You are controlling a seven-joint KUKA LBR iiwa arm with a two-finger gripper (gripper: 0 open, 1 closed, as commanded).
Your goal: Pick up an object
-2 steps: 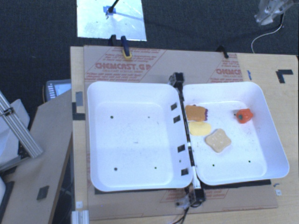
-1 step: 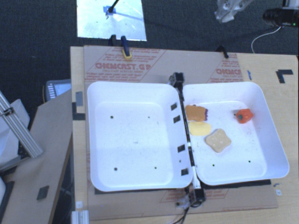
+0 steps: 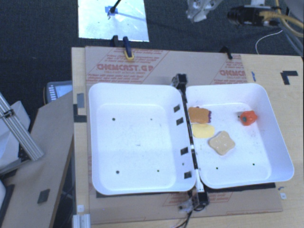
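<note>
The right white bin (image 3: 273,141) holds several small objects. An orange-brown piece with a purple edge (image 3: 199,115) lies near the bin's left wall. Just below it is a flat yellow piece (image 3: 203,131), and a tan toast-shaped piece (image 3: 222,143) sits a little further to the lower right. A red-orange object (image 3: 247,118) lies apart toward the bin's right side. My gripper (image 3: 200,7) hangs at the top of the view, beyond the bench's far edge and well away from every object.
The left white bin (image 3: 102,175) adjoins the right one along a black-clipped seam (image 3: 186,137). A shiny metal sheet (image 3: 113,13) lies on the dark floor at the far left. Cables and hoses (image 3: 266,15) run at the top right.
</note>
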